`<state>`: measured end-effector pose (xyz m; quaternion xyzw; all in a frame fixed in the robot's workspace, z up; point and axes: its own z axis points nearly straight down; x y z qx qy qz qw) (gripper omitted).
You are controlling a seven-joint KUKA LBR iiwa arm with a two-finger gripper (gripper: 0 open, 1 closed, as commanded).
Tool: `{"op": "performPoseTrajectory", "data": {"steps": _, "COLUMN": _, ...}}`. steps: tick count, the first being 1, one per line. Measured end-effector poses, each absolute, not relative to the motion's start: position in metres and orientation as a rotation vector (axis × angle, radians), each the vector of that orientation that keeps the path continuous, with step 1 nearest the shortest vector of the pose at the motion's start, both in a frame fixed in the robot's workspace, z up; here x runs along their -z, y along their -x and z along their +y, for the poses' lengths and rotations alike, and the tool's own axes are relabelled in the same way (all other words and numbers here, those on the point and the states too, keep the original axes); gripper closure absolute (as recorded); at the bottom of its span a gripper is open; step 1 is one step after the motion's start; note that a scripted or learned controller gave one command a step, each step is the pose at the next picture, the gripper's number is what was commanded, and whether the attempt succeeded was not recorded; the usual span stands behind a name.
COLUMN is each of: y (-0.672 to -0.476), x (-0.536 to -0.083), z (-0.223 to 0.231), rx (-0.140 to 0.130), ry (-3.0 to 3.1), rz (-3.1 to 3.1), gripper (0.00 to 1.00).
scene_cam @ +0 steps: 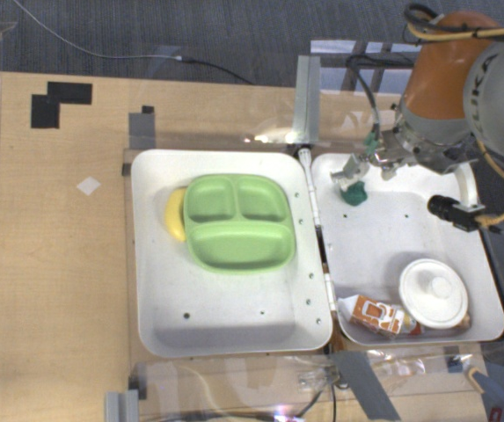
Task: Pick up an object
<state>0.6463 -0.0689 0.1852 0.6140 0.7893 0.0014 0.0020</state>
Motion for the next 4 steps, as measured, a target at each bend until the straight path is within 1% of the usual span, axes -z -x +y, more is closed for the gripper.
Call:
{"op": "performPoseTrajectory", "data": {"steps": 1, "y": -0.658, "x": -0.215, "z": -0.112, "rx": -0.006, "ry": -1.994, "rz": 2.419, "gripper": 0.00}}
{"op": "performPoseTrajectory", "data": {"steps": 2, "y": -0.665, "x": -0.146, "z": -0.144, "rx": -0.004, "ry": -2.231, "rz": 2.207, "gripper": 0.00}}
{"op": "performPoseTrajectory", "data": {"steps": 3, "y": -0.672, "x": -0.094, "z": -0.085, "rx": -0.005, "ry": -1.954, "rz": 2.444, "gripper": 0.00}}
{"op": "performPoseTrajectory", "data": {"steps": 4, "y": -0.616, "x": -0.087, "z": -0.150, "rx": -0.005, "ry": -1.948, "rz": 2.457, "gripper": 0.00}}
